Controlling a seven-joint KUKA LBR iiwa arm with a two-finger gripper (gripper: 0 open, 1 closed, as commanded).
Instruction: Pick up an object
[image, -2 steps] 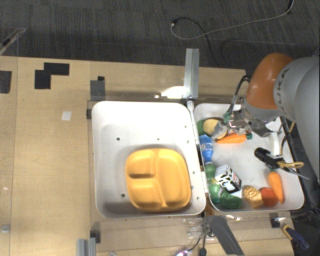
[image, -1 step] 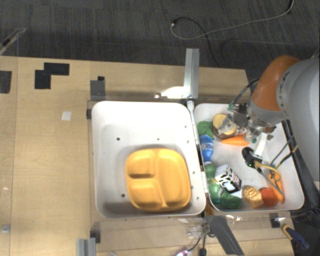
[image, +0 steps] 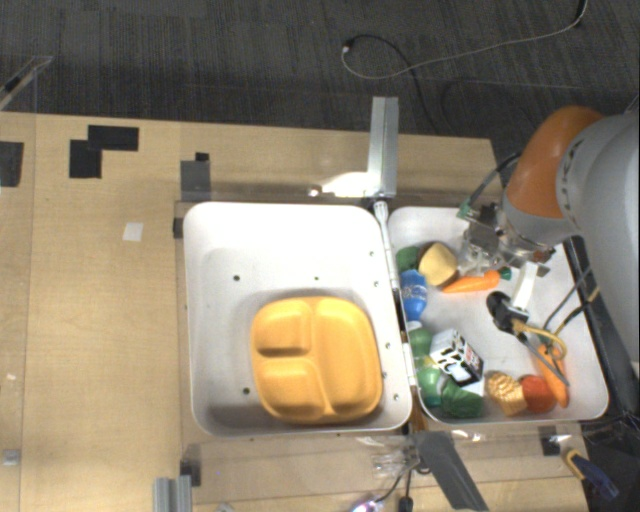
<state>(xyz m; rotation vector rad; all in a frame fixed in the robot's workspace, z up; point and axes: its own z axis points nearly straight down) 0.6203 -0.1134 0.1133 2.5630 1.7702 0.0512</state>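
My gripper hangs low over the upper middle of the right bin, under the orange-banded wrist. Directly below it lies an orange carrot, pointing left to right. A pale yellow rounded piece sits just left of the gripper, with a green item beyond it. The gripper is very close to the carrot and the yellow piece; I cannot tell whether it touches either.
The left bin holds a yellow divided plate. Elsewhere in the right bin are a blue bottle, a black-and-white cube, green items, a golden-brown piece and an orange piece. Cables trail from the wrist.
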